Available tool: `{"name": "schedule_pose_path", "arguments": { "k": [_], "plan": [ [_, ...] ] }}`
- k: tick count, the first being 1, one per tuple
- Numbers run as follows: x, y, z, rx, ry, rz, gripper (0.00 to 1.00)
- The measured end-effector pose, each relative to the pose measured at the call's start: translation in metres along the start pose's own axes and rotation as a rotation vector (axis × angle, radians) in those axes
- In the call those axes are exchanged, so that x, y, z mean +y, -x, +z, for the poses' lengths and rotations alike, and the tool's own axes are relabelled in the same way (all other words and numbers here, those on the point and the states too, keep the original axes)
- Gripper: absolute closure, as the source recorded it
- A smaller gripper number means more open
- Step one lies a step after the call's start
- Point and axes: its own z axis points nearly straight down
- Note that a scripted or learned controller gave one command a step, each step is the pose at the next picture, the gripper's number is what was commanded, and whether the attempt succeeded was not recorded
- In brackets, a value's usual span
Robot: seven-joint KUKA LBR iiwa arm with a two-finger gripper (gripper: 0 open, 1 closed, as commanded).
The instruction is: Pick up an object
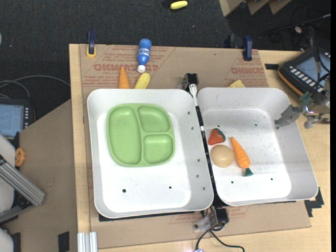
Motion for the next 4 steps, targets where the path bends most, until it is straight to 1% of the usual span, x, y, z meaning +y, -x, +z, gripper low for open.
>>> {"name": "schedule_pose_path", "arguments": {
  "k": [1, 2, 3, 4],
  "plan": [
    [0.018, -0.06, 0.155, 0.003, -0.004, -0.006, 0.0],
    [-0.045, -0.113, 0.149, 0.006, -0.009, -0.002, 0.0],
    [-0.041, -0.109, 0.138, -0.001, 0.002, 0.003, 1.0],
    [-0.041, -0.109, 0.138, -0.001, 0.001, 0.002, 0.0]
  ]
}}
